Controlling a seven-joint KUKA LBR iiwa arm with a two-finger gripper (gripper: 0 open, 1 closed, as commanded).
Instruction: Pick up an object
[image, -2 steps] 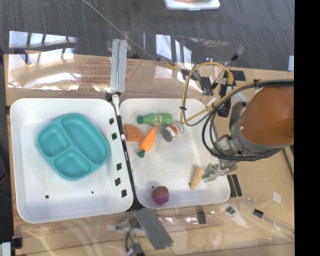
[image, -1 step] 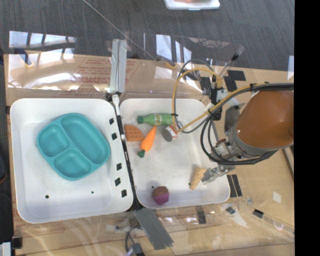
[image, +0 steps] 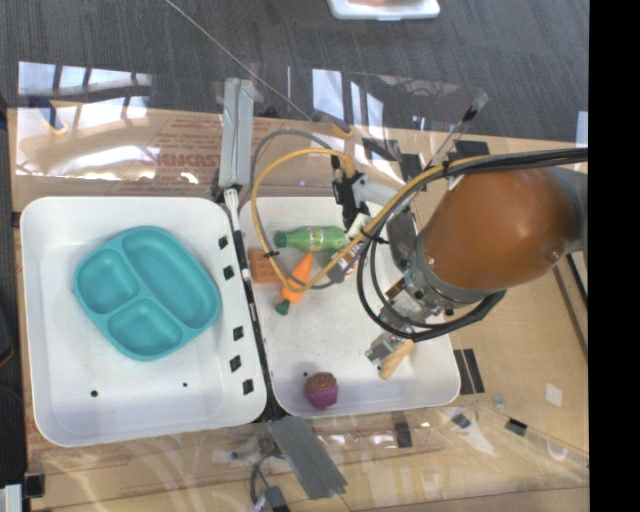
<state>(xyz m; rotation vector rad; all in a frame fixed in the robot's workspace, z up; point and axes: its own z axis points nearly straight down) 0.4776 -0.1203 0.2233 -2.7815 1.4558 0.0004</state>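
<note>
In the right bin (image: 440, 385) lie a green bottle (image: 311, 238) on its side near the back, an orange carrot (image: 296, 280) with a green tip just in front of it, and a small purple and brown cupcake-like toy (image: 321, 389) near the front edge. A brown flat piece (image: 263, 266) sits by the bin's left wall. The arm's orange band (image: 495, 228) hangs over the right side of this bin. Below it the gripper (image: 390, 355) points down toward the bin floor, right of the cupcake toy.
The left bin (image: 60, 400) holds a teal divided plate (image: 147, 291). A metal divider (image: 235, 130) runs between the bins at the back. Yellow and black cables (image: 300, 160) loop over the back of the right bin.
</note>
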